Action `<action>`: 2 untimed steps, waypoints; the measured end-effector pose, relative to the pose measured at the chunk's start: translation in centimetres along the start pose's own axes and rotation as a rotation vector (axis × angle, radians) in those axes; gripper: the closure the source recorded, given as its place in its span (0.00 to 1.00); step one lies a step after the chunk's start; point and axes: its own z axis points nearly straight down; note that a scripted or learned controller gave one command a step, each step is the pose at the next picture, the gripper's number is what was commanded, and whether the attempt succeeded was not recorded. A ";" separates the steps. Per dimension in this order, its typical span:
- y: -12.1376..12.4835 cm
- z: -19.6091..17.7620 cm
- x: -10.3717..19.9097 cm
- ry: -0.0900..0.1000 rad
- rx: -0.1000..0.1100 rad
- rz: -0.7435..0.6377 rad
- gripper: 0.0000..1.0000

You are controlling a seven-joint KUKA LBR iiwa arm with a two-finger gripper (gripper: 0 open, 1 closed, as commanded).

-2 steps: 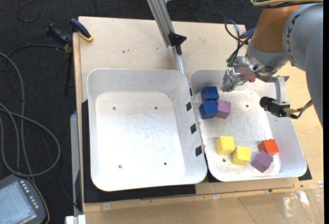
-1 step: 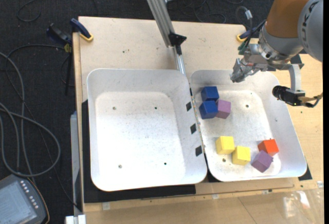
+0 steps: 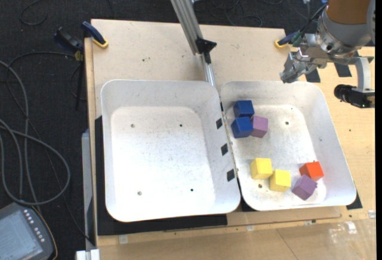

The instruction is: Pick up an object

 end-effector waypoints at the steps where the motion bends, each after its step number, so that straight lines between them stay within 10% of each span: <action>1: -1.7 -0.2 4.8 0.004 0.009 -0.007 1.00; 2: -3.2 1.8 10.2 0.004 0.012 -0.007 1.00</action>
